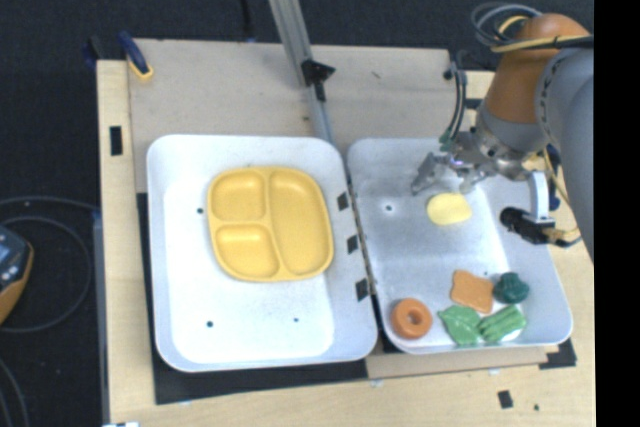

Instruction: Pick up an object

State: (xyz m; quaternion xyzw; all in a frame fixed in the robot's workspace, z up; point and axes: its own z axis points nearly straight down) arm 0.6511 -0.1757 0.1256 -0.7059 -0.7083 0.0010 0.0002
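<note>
The right bin (400,245) holds several small toys. A pale yellow lemon-like piece (449,208) lies near its far middle. Along the near edge sit an orange ring (411,317), an orange toast-shaped piece (472,291), a dark green lump (511,288) and two light green pieces (465,325) (502,323). My gripper (446,179) hangs low over the far part of this bin, directly behind the yellow piece. Its fingers (422,178) stand spread open, and nothing sits between them.
The left bin (180,315) holds a yellow divided plate (270,222). A metal pole (285,5) rises from behind the bins, clamped near their shared far corner. Black clips (352,243) join the bins along the middle wall.
</note>
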